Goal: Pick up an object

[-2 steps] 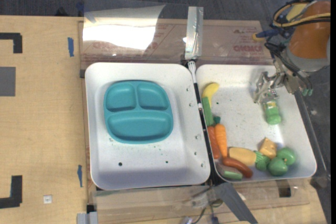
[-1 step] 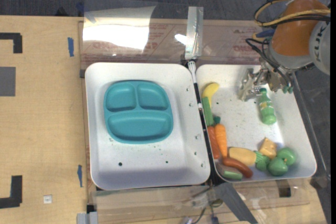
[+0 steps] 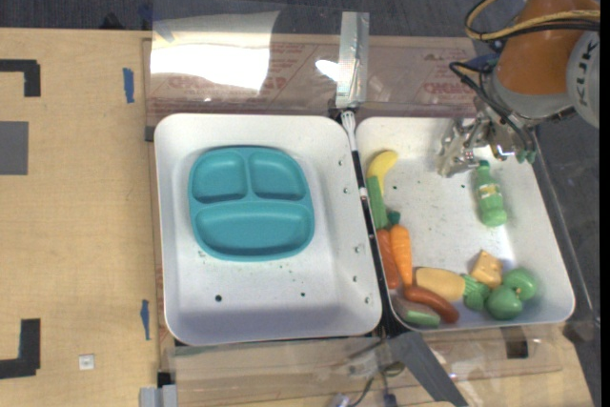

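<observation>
White plastic is what you see most of: two shallow bins side by side on the desk. Your left bin [image 3: 181,300] carries a teal divided plate [image 3: 252,203], lying flat near its middle with three compartments.

Your right bin [image 3: 553,234] carries the toy food. A yellow banana [image 3: 381,164] lies against its left wall near the far corner, with a green pod [image 3: 377,202] just below it and orange carrots [image 3: 397,254] further down the same wall. Along the near edge you have a red sausage [image 3: 429,303], a yellow piece [image 3: 440,281], an orange wedge [image 3: 486,269] and green apples [image 3: 510,293] in the near right corner. A pale green bottle [image 3: 490,195] lies toward the right wall.

Your gripper [image 3: 474,148] hangs over the far right part of that bin, just above the bottle's far end. You cannot tell whether the jaws are wide or narrow, and nothing can be seen between them.
</observation>
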